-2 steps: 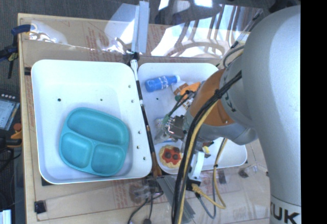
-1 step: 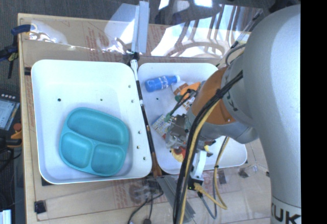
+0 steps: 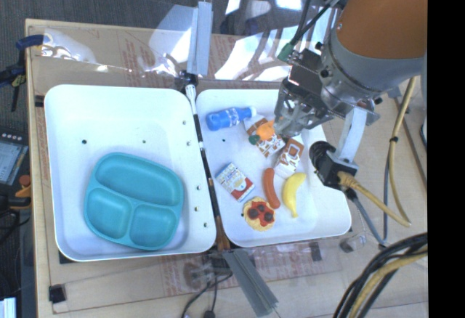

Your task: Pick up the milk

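Two white bins are seen side by side. Left bin [image 3: 65, 102] carries a blue divided tray [image 3: 134, 200] toward its near left; the far half of its floor is bare. Right bin [image 3: 218, 102] is crowded: blue bottle [image 3: 228, 117] at the far left, a small carton with red print [image 3: 235, 181] near the divider, sausage [image 3: 271, 187], banana [image 3: 292, 192] and a round pizza toy [image 3: 259, 213] toward the near edge. Open floor is left mainly along the near right corner and the far left strip.

Gripper [image 3: 294, 123] is positioned low over the far right part of the right bin. Jaw opening cannot be told; the tips are lost in clutter. The milk [image 3: 289, 155], a white and brown carton, lies just beside and nearer than the gripper, next to an orange item [image 3: 264, 133]. Contact cannot be confirmed.
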Robot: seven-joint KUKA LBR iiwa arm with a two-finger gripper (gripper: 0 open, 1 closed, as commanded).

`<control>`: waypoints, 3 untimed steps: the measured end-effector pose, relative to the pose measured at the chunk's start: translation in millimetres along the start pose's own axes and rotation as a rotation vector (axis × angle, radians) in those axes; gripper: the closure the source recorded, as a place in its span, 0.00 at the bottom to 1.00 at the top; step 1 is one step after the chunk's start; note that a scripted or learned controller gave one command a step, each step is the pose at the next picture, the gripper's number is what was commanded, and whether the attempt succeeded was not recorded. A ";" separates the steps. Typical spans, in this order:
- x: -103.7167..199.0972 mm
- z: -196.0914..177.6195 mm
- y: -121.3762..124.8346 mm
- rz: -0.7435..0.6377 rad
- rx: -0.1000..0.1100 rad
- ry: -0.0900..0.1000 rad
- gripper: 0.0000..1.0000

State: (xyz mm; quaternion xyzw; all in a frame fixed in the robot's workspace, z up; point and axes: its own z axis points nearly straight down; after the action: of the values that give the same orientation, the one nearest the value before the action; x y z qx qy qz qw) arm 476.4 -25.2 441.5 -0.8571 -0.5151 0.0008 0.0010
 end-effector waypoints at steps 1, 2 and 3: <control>-57.7 87.0 39.9 -0.369 0.005 -0.002 1.00; -85.4 169.8 91.2 -0.110 0.007 -0.002 1.00; -84.5 169.7 90.9 -0.111 0.008 -0.001 0.00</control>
State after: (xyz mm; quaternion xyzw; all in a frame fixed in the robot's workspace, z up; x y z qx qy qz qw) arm 516.6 -142.3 271.6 -0.8271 -0.5620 0.0032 0.0039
